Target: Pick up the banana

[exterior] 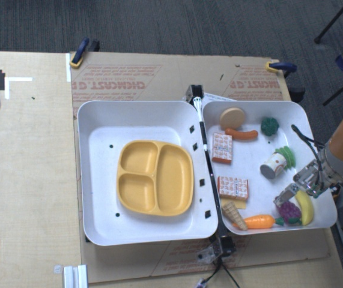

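- The small, curved, smooth yellow plastic banana (pixel 305 207) lies in the right shallow white bin (pixel 252 176), near that bin's 4 o'clock corner, its length running roughly from 12 to 6 o'clock.
- The grey metal two-finger gripper (pixel 300 188) sits just above the banana's upper end; whether its jaws are wide or narrow I cannot tell, and nothing shows the fruit between them.
- To do this step well, I would centre the gripper over the banana's middle, turn it so it closes across the narrow width, and lower straight down.
- A knobbly purple bunch of toy grapes (pixel 289 212) touches the banana at its 9 o'clock side, so a finger must slip between them without nudging either.
- The bin's rim is close at 3 o'clock, leaving little room.
- The glossy curved skin could slide out of a pinch taken too near the tip.
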You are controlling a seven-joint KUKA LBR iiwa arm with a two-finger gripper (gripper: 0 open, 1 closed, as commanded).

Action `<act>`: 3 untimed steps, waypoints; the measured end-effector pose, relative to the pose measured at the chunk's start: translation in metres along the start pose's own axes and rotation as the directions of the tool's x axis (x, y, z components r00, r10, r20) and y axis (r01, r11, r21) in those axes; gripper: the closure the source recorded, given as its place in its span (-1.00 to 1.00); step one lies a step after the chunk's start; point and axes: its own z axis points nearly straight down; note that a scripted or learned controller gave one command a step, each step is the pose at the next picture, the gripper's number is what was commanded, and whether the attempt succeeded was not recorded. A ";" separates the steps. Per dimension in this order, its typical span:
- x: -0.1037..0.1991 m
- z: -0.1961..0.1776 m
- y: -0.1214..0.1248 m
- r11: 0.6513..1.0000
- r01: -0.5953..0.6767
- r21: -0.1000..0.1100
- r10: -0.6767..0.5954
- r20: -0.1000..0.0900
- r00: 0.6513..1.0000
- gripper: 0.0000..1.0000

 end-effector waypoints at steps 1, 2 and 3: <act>-0.001 -0.010 0.001 1.000 -0.003 -0.003 0.003 0.004 1.000 1.00; 0.014 0.016 0.006 0.970 0.244 -0.001 -0.244 0.000 0.970 1.00; 0.021 0.016 0.012 0.906 0.424 -0.001 -0.424 0.001 0.906 1.00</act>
